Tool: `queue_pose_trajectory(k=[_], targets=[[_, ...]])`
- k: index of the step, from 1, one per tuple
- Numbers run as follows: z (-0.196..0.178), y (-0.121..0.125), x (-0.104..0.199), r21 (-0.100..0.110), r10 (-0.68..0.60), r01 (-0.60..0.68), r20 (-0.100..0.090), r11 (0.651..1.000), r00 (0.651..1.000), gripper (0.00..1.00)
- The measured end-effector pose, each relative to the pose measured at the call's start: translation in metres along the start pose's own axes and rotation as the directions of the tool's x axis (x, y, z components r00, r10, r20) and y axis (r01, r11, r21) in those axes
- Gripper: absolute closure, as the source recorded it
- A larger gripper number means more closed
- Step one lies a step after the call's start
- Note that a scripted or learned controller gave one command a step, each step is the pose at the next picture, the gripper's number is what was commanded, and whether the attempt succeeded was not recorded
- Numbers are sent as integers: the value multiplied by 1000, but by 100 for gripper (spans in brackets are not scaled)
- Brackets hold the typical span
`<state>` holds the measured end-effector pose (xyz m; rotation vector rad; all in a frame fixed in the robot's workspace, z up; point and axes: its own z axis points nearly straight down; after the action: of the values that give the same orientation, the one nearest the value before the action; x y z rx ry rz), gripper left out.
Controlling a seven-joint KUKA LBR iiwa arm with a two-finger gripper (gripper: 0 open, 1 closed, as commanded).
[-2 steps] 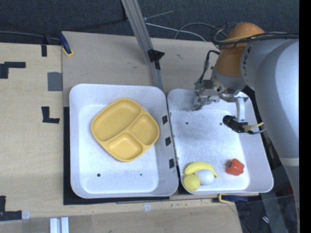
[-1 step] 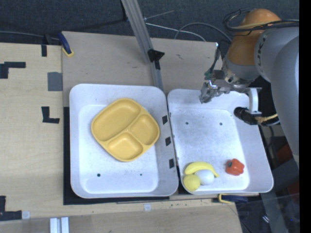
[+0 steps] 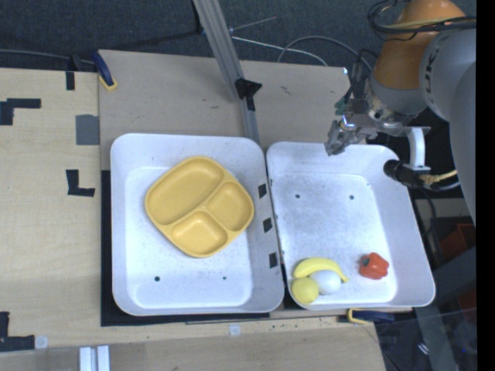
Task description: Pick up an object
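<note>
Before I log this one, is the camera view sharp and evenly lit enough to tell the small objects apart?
Camera view: light is even and soft, without harsh glare on the right bin; the red object, banana and white ball read clearly by colour, edges slightly soft; the hand is small and blurred.

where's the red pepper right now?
The red pepper lies in the right bin, near its front right corner, just right of the banana and the white egg, apart from them.
</note>
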<state>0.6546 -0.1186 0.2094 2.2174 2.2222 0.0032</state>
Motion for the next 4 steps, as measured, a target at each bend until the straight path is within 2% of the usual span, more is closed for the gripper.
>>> queue_pose_trajectory(k=[1,2,4], targets=[[-41,1,1,-1,0,0,0,1000,1000,100],[-47,-6,53,3,-4,4,-2,1000,1000,100],[-21,-16,147,7,-4,4,-1,1000,1000,100]])
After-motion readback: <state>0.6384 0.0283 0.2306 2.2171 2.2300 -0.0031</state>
